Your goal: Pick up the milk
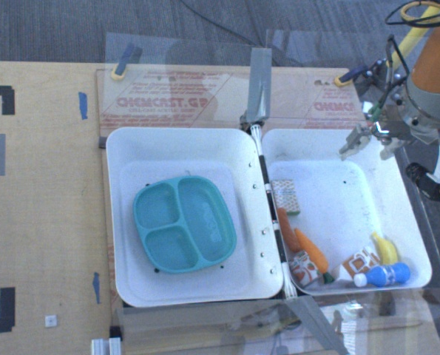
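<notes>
One arm enters at 3 o'clock; its gripper hangs over the right bin's 1 o'clock corner, fingers spread, holding nothing. One milk lies at that bin's 5 o'clock corner. Two carrots. One banana. One teal tray, left bin.

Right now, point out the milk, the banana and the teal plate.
milk (305,268), camera view, front of the carton.
banana (384,248), camera view, middle of the fruit.
teal plate (185,222), camera view, ridge between its compartments.
</notes>
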You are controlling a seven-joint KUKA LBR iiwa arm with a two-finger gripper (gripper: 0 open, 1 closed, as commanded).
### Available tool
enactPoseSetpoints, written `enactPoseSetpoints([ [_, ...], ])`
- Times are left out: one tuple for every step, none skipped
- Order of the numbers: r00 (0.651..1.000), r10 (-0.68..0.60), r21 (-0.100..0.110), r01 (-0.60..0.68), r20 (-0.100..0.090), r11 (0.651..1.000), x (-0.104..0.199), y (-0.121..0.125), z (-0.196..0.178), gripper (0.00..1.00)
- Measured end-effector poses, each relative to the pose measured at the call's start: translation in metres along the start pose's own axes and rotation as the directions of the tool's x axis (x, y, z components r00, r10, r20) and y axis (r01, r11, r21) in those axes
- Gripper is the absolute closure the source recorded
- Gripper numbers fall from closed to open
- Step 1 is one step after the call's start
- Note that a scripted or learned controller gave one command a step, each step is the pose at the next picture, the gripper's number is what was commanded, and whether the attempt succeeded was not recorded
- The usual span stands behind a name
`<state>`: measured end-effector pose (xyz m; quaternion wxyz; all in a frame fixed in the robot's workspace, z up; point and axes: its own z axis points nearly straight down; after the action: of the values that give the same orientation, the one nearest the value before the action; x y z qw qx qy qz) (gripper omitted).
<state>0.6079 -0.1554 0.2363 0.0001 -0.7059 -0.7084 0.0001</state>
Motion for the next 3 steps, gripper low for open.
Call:
enactPoseSetpoints([
  [0.993, 0.116, 0.001, -0.116, 0.0, 0.993, 0.028, -0.054, 0.058, 0.0],
  [1.0, -0.016, 0.001, 0.016, -0.001, 1.0, 0.011, -0.127, 0.113, 0.0],
  [0.994, -0.108, 0.002, 0.108, -0.002, 0.994, -0.016, -0.129, 0.135, 0.0],
])
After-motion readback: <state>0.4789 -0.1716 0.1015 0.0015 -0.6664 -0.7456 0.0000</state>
